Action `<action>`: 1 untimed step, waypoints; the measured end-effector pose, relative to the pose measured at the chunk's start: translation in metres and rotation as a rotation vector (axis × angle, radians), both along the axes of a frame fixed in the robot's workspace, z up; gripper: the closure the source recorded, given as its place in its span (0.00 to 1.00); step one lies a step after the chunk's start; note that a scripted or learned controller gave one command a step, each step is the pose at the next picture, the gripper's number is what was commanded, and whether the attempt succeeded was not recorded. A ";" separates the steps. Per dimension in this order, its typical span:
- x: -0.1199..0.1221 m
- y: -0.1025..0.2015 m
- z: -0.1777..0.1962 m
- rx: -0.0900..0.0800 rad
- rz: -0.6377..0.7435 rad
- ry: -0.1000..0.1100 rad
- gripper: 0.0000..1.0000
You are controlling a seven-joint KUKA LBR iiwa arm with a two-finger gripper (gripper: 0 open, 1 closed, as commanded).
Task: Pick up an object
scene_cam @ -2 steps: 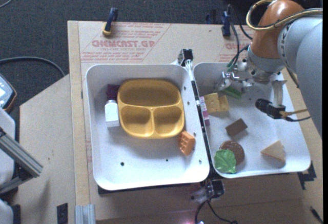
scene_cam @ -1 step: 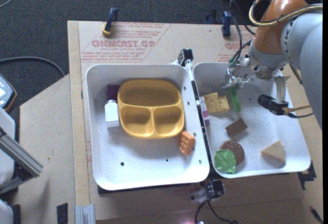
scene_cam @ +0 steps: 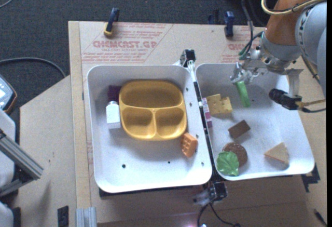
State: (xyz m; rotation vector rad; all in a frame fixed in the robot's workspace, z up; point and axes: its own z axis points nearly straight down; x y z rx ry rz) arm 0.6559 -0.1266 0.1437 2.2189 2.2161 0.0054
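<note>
My gripper (scene_cam: 241, 78) hangs over the back of the right bin (scene_cam: 295, 127), with the arm coming in from the right. It is shut on the top end of a slim green stick (scene_cam: 244, 95), which slants down from between the fingers toward the bin floor. Below it in this bin lie a yellow holed cheese block (scene_cam: 220, 105), a brown square piece (scene_cam: 238, 129), a round brown cookie (scene_cam: 236, 152), a green leaf (scene_cam: 227, 163) and a tan wedge (scene_cam: 277, 154).
The left bin (scene_cam: 104, 163) holds a yellow divided plate (scene_cam: 152, 109), a small white bottle (scene_cam: 113, 115) with a dark purple item (scene_cam: 114, 91) behind it, and an orange waffle piece (scene_cam: 189, 144). The shared bin wall (scene_cam: 199, 111) runs between the bins. A black cable plug (scene_cam: 282, 97) hangs right of the gripper.
</note>
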 end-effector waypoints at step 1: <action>0.003 -0.005 0.064 -0.001 0.001 -0.003 1.00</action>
